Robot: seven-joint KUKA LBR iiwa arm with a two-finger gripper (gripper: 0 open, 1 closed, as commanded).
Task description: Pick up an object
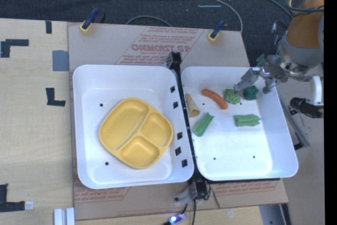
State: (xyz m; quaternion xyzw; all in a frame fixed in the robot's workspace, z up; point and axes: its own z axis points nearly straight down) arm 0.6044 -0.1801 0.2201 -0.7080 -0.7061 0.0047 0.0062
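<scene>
Dark green piece (250, 93): in right bin (274, 158), near its far-right rim, directly under gripper (258, 79).
Gripper: spread wide, gripping nothing.
Beside piece: broccoli (231, 96) touching; carrot (214, 98), two green vegetables, one tan item farther left.
Open room: bin's near half bare.

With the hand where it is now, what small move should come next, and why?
Probably a short descent straight down. The hand hangs over the far right part of the right bin, just above the dark green piece that lies beside the light green broccoli. Nothing shows between its fingers, so lowering around that piece seems the natural next step.
</scene>
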